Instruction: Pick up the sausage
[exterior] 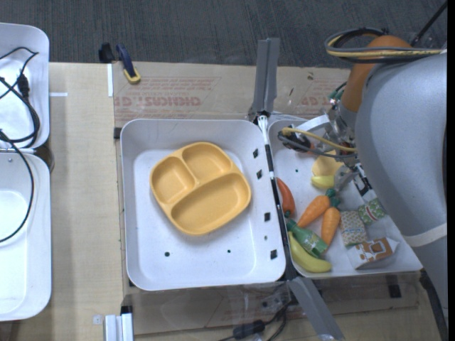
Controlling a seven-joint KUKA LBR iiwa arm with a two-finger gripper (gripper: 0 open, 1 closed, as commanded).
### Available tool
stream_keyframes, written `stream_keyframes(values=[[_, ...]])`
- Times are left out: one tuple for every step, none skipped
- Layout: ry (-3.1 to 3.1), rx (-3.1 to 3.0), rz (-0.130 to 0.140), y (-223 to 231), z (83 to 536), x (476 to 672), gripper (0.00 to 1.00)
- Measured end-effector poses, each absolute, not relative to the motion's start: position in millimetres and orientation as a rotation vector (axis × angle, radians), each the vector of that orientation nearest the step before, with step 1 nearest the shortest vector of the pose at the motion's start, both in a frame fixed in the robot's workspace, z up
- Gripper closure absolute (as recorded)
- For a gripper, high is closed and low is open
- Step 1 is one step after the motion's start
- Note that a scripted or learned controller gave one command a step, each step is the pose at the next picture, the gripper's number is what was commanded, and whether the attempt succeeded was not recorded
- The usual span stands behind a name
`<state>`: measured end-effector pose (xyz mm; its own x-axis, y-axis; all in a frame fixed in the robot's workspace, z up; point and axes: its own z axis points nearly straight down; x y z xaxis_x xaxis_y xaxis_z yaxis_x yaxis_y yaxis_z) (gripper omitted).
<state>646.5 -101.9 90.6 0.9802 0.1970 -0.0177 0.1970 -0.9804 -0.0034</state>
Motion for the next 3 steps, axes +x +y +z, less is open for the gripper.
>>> stream_keyframes(values=[[-0.734,-3.053,0.009,-116,137,612.5,0.00],[-0.980,-2.984,0.008,-99,90,647.4,0.00],[-0.984,-2.982,0.015,-100,97,646.8,1.00]])
